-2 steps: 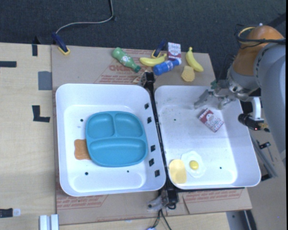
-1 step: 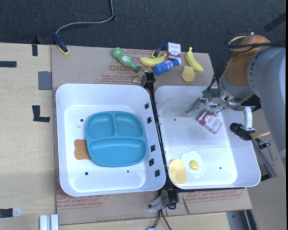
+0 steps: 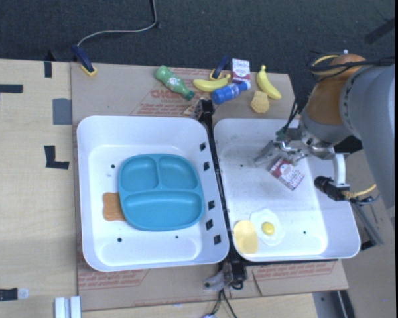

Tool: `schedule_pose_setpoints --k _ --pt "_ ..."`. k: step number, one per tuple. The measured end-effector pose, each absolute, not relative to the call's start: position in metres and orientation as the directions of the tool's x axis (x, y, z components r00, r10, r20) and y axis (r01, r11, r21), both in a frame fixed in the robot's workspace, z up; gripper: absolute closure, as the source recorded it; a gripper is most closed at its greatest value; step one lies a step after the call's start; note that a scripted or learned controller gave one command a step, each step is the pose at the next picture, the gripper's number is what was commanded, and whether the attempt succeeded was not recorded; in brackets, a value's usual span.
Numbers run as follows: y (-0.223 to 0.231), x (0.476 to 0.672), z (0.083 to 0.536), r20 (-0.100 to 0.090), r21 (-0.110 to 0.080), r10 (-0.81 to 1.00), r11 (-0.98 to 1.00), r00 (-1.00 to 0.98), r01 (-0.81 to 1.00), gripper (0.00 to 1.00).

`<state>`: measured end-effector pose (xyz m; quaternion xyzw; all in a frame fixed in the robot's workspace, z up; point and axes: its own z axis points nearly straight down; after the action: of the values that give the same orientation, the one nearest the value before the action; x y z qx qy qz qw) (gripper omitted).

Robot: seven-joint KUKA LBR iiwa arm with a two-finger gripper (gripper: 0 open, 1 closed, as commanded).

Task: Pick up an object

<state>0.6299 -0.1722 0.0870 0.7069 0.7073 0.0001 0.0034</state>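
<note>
Pincer [image 3: 276, 152] sits low in the right white bin [image 3: 315, 247], near its upper middle, metal fingers [image 3: 264, 156] splayed toward the left. Looks open, nothing between the fingers.

Just beside it, lower right: small red-and-white printed packet [image 3: 288, 175], lying flat on the bin floor and partly under the wrist. Closest candidate for the pick. Can't tell if a finger touches it; it isn't gripped.

Grey arm with the orange band [image 3: 331, 101] comes in from the right, over the bin's far edge.

Same bin, front side: white fried-egg toy with yellow yolk [image 3: 268, 227] and, touching it on the left, a pale yellow oval piece [image 3: 245, 236]. Both well apart from the pincer.

Left white bin [image 3: 93, 138]: blue sectioned plastic plate [image 3: 161, 192], with an orange-brown flat piece [image 3: 111, 207] poking out from under its left edge.

On the cardboard-covered worktop [image 3: 119, 85] behind the bins: green bottle [image 3: 173, 82], two yellow bananas [image 3: 211, 83] [image 3: 268, 85], blue bottle [image 3: 225, 93], small red-and-white carton [image 3: 241, 69], yellow chunk [image 3: 259, 102].

My read: approach/grasp step, pick not yet made. Fingers look offset to the upper left of the packet, not straddling it. Next move needs a shift toward the packet, one finger either side, then close and lift. A thin flat packet is easy to skate over or pinch by one corner.
</note>
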Motion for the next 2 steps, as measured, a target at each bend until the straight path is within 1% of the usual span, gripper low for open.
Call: schedule_pose_setpoints --k 1,2 --pt "-0.157 0.615 0.087 -0.005 0.006 1.000 0.000 0.000 1.000 0.00" --pt "-0.145 0.596 0.087 -0.004 0.006 1.000 0.000 0.000 1.000 0.00"
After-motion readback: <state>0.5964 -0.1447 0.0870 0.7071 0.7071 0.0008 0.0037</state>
